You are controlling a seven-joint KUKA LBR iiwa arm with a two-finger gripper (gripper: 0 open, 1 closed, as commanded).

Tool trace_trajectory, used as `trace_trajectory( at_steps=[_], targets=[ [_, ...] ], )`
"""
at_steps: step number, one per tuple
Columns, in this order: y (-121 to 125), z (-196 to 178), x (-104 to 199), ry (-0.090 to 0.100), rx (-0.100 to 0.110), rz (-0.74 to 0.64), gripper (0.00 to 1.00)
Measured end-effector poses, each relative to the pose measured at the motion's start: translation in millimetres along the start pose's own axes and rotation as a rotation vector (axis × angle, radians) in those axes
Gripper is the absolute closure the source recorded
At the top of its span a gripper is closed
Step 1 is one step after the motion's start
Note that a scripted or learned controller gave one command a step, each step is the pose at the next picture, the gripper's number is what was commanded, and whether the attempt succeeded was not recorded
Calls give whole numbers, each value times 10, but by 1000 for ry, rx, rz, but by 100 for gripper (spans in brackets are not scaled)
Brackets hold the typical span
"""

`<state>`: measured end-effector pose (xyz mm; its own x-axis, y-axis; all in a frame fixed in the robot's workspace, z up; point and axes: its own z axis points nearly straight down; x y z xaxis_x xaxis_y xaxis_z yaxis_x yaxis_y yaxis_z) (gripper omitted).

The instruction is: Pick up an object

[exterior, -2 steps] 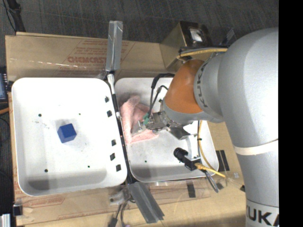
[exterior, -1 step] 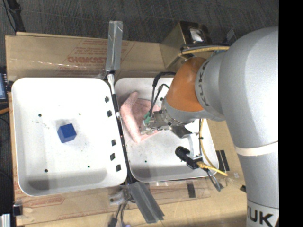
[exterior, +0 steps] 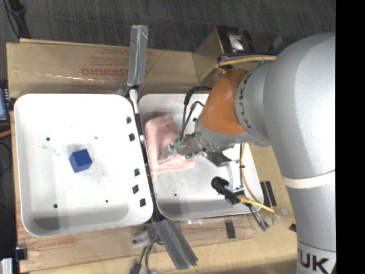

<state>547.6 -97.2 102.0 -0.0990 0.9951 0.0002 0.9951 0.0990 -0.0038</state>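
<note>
The two-finger gripper [exterior: 178,147] sits low on the crumpled pink cloth [exterior: 161,137] in the right white bin [exterior: 188,210]; I cannot tell its jaw state. It should pinch a raised fold firmly, then lift straight up.

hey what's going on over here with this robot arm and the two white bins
The grey KUKA arm with the orange band reaches in from the right, over the right-hand shallow white bin. Its gripper is down at a crumpled pink cloth lying against that bin's left wall. Whether it has hold of the cloth can't be told. A small blue cube sits alone in the left-hand white bin.
</note>
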Motion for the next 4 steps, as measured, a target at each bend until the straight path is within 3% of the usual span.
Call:
trace_trajectory(
  at_steps=[1, 2, 3, 4],
  targets=[
    [617, 87, -212, 0, -3, -53, 0],
    [622, -12, -190, 2, -1, -61, 100],
    [623, -14, -191, 2, -1, -62, 0],
    [863, 80, -184, -2, -5, -255, 0]
  ],
)
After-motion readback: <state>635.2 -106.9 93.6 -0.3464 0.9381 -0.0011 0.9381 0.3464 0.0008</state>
